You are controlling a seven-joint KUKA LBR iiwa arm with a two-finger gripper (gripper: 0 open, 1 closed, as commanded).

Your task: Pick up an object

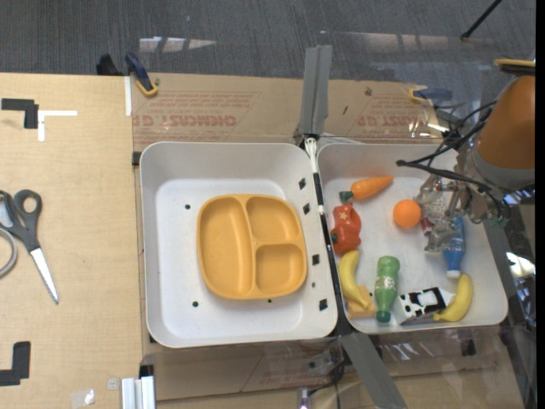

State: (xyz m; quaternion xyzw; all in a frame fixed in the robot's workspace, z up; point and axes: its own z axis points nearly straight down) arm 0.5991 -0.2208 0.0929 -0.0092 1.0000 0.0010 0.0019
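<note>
Toys for the pick were crowded into the right bin [498,313], and the likeliest target looked to be the blue-capped bottle [455,250], which lay under the gripper [441,220] near the bin's middle right. Whether the gripper was apart, together or clamped on anything could not be told; the mechanism was a tangle of metal and cable from above. Nothing was seen to be held.

Outward from the bottle, an orange ball [407,214] sat just beside the gripper at about nine o'clock, close enough that a descent might nudge it. A banana [458,301] curved at five o'clock of the bottle along the bin's near wall, with a black-and-white toy [421,305] just beside it. At eight o'clock stood a green bottle [386,286], lying lengthwise, and next to it a second banana [352,284] against the divider. A red toy [344,227] and a carrot [370,187] filled the ten o'clock corner.

The left bin [162,254] held a yellow divided plate [252,247] set squarely in its middle, probably as a drop spot. Well apart at nine o'clock, scissors [30,237] lay on the bench [68,313]. The arm [511,130] reached in from three o'clock, which suited the items clustered on that side.
</note>
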